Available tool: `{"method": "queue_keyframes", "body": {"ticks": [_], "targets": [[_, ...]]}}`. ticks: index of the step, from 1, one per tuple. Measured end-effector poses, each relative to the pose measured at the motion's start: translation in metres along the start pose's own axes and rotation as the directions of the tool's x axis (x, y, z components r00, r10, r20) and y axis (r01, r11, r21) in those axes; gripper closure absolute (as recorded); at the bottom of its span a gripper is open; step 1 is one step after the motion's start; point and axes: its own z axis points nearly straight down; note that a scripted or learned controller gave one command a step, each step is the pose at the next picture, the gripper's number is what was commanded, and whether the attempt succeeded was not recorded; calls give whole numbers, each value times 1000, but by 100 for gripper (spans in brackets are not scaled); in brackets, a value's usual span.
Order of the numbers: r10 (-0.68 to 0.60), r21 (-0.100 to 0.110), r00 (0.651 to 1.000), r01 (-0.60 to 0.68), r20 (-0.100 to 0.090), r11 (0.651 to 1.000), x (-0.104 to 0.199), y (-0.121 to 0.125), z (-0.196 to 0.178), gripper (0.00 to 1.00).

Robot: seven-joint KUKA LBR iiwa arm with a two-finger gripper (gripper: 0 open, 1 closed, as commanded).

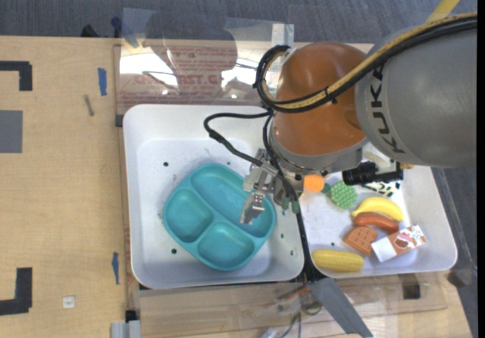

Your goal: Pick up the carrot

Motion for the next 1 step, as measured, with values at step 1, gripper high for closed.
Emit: {"method": "queue_keyframes", "body": {"ticks": [1], "targets": [[-45,-8,999,45,23,999,-22,-50,-127,100]]}}
